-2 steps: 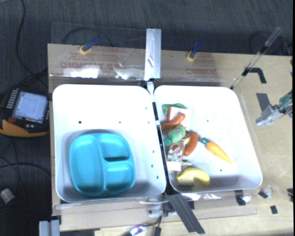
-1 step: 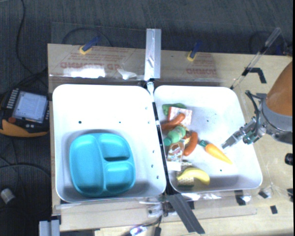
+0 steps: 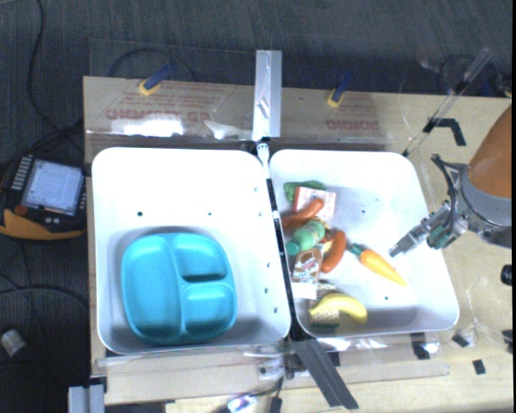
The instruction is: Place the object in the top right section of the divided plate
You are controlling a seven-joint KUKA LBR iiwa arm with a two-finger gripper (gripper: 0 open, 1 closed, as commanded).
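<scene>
A blue divided plate [image 3: 179, 286] lies in the left bin [image 3: 120, 179], with one large section on its left and two smaller ones on its right. Toy food is piled along the left side of the right bin [image 3: 387, 175]: an orange carrot [image 3: 378, 263], a red sausage [image 3: 333, 249], a green piece [image 3: 305, 235], an orange and white packet [image 3: 314, 201] and a yellow banana [image 3: 340, 306]. My gripper [image 3: 410, 241] hangs low over the right bin, just right of and slightly above the carrot, with nothing seen in it.
A metal divider rail [image 3: 267, 101] runs between the two bins. A small handheld device [image 3: 47, 192] lies off the bench to the left. Cables and clips sit at the bench's far right edge.
</scene>
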